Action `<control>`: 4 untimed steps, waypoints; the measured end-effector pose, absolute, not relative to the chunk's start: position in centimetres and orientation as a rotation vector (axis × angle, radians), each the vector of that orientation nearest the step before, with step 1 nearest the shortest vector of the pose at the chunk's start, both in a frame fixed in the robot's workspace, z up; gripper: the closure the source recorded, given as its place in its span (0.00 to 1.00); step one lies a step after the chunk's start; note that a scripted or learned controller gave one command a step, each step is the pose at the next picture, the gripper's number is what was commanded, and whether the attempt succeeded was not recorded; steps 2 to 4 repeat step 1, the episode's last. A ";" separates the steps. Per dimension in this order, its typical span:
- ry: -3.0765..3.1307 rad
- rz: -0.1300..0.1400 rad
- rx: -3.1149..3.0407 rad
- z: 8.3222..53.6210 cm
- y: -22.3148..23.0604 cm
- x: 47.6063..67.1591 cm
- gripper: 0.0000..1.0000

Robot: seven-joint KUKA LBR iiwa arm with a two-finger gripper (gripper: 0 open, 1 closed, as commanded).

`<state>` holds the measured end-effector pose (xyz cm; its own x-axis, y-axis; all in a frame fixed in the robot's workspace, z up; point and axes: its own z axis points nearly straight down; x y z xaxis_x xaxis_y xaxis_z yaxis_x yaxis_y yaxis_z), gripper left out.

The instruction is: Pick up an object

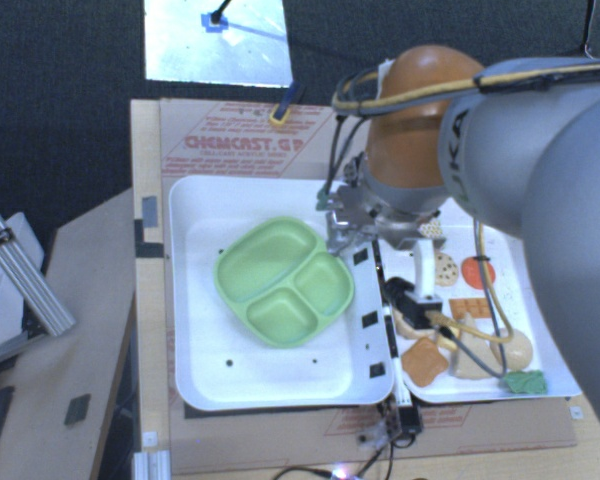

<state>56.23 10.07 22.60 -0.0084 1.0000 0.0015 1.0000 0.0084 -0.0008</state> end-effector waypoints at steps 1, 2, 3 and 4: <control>-2.228 -0.002 -2.214 23.1 10.2 55.9 1.00; -2.228 -0.002 -2.214 23.1 10.2 55.9 1.00; -2.228 -0.002 -2.214 23.1 10.2 55.9 1.00; -2.228 -0.002 -2.214 23.1 10.2 55.9 1.00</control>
